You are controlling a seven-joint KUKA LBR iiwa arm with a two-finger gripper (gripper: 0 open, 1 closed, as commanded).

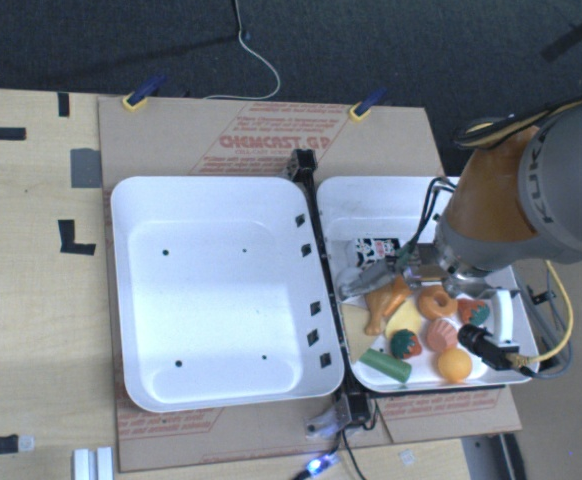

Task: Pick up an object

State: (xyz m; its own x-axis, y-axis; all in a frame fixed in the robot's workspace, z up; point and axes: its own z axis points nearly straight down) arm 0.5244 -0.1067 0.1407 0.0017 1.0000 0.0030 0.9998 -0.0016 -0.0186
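I'm looking down on a robotics lab bench, not a home or a shop. Two shallow white bins [211, 288] sit side by side on a cardboard sheet [271, 138] held by yellow and blue clamps [143, 91] at the far edge, on a pale board with black tape marks [69, 236] to the left. The grey and orange arm [516, 193] comes in from the right, a cable [256, 53] crosses dark carpet beyond, and the right bin holds plastic toy food [421, 333].

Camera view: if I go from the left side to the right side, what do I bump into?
Left white bin → black divider clips → green block → orange ball → grey arm.
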